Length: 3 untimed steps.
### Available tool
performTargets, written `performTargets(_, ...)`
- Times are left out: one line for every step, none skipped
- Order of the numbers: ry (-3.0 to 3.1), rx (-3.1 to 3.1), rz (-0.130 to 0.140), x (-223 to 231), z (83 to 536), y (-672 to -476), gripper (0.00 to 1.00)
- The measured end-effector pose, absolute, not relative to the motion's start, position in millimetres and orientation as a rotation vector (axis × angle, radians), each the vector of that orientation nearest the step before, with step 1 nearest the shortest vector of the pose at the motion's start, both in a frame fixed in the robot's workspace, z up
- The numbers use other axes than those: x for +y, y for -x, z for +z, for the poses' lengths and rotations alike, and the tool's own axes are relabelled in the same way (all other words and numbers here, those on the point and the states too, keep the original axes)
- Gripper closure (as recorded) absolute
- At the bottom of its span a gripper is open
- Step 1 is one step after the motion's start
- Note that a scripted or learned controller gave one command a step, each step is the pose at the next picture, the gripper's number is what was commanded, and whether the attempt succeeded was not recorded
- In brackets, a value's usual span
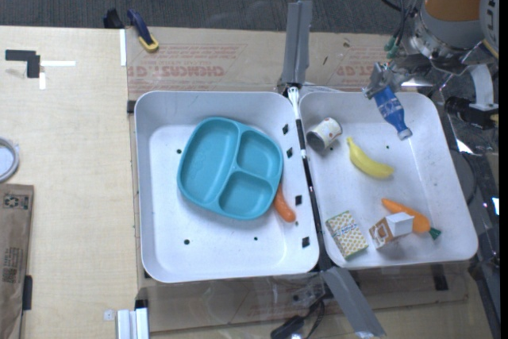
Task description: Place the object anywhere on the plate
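The left bin [151, 194] holds a blue three-compartment plate [230, 167], tilted a little in the tray, with nothing lying in its sections. A small orange carrot [283, 207] rests against the plate's lower right edge, on the bin floor. In the right bin [452, 194], a small tin can [323, 133] lies on its side near the dividing wall, and a yellow banana [368, 159] sits just right of it. Toward the front are a patterned cracker box [347, 234], a small carton [392, 230] and another carrot [409, 215] touching it. Above the bin's far edge, the gripper [383, 88] is closed around the upper end of a blue bottle [392, 112], which hangs slanted, its cap pointing down toward the bin floor.
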State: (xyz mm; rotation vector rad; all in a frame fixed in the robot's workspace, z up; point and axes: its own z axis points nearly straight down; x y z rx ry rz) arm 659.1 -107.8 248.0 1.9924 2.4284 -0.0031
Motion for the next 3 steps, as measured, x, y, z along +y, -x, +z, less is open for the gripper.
performTargets(-1.795,2.579,-0.003,-32,238,-659.0,1.00)
performTargets(-1.182,2.911,-0.001,22,204,-635.5,1.00)
performTargets(-1.184,2.910,-0.001,91,204,-579.1,1.00)
